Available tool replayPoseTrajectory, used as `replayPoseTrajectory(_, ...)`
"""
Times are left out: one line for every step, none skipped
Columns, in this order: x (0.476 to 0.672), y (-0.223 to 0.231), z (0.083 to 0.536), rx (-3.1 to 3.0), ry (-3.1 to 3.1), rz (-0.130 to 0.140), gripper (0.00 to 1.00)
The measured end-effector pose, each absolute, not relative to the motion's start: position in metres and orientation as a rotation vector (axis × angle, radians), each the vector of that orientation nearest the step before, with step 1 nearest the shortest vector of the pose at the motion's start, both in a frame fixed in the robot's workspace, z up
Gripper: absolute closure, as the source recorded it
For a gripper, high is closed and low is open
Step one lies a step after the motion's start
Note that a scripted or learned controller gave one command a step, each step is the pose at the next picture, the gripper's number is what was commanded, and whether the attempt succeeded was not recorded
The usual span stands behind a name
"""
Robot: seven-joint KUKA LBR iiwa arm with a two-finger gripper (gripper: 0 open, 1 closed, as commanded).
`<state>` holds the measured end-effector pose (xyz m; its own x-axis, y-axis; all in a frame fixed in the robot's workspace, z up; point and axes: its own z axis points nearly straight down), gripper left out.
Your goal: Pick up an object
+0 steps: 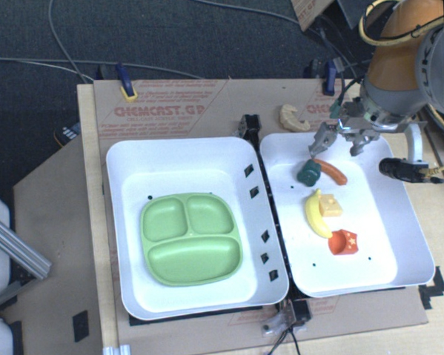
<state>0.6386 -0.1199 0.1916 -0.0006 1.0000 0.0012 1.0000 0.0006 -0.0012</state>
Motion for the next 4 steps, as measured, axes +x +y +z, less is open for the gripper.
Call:
replayPoseTrajectory(0.634,-0.124,0.148,-2.218,-2.218,0.005,0.0)
replayPoseTrajectory(0.628,-0.128,0.103,-2.218,-2.217,0.005,0.0)
replayPoseTrajectory(0.628,-0.127,0.084,-2.218,-2.219,0.003,0.0)
replayPoseTrajectory(0.629,-0.127,0.097,-2.22,-2.22,-0.001,1.0)
